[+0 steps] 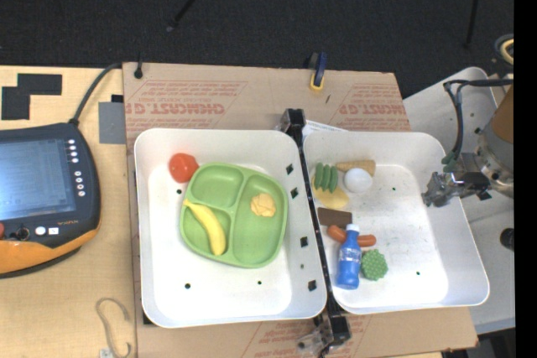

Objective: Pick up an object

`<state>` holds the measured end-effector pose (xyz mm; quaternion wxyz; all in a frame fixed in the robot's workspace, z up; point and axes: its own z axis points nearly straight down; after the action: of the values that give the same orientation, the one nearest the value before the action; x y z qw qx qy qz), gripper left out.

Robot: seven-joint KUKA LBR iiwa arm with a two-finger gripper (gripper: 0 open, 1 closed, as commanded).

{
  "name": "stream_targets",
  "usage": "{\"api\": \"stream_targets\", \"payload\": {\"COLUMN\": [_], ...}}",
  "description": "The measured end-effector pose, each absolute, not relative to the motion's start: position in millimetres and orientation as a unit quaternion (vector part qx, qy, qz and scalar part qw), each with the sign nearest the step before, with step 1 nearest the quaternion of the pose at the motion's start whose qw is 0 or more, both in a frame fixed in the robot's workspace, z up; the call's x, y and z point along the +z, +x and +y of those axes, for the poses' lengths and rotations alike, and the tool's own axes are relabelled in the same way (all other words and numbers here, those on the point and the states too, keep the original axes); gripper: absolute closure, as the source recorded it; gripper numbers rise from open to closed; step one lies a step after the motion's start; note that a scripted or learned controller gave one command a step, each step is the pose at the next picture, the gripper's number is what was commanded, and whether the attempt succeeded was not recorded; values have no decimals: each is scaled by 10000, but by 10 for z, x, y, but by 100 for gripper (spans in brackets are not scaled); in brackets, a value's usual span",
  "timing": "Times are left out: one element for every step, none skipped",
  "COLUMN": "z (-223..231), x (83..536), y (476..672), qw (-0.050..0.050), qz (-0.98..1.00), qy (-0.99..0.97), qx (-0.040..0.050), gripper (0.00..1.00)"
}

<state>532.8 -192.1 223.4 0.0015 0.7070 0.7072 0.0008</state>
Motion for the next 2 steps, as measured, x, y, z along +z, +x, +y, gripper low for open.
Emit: {"api": "stream_targets", "payload": {"z": [-1376,-952], "x": [2140,2168], "y": [5457,5537], "qw": [-19,-15], "qz": [7084,7085], "qy": [7058,7057], "qx": [-1,1], "gripper": [100,100]}}
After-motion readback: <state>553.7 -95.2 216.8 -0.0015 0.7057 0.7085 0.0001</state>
